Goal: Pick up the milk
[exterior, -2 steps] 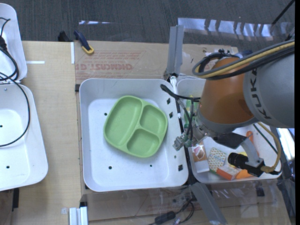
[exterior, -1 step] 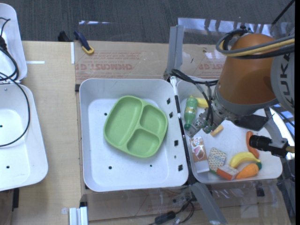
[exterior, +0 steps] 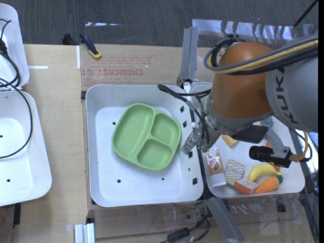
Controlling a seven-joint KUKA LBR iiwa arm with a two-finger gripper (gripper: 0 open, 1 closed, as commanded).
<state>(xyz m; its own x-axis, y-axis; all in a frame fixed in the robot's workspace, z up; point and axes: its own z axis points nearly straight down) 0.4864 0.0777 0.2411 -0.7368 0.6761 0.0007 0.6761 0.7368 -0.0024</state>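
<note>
From where I stand the job looks barely begun, or at least nowhere near finished: the milk [exterior: 214, 162], a small carton with a brownish picture on its face, lies flat on the floor of the right bin [exterior: 298, 185], close to that bin's left wall, and nothing is lifting it. Just beside it on the right sits a speckled cracker-like piece [exterior: 233, 171], and further along are a banana [exterior: 263, 171], a carrot [exterior: 268, 185] and a small red-and-white item [exterior: 243, 187], all crowded into the lower part of the bin. The arm [exterior: 242, 82] hangs over the divide between the two bins, its big orange band hiding much of what lies beneath, and the gripper [exterior: 198, 138] pokes out below it, over the wall where the bins meet and just above and to the left of the milk. It looks near the carton but apart from it; I would judge it has to come a little right and down before it can close on anything. Whether it is spread wide or pinched narrow I honestly cannot tell, since the metal parts there are small, dark and tangled with cables. I see nothing held in it. The left bin [exterior: 98, 151] holds a green divided plate [exterior: 147, 135], which has no part in this. So the whole pick is left: reaching the carton, gripping it, and raising it clear.
</note>
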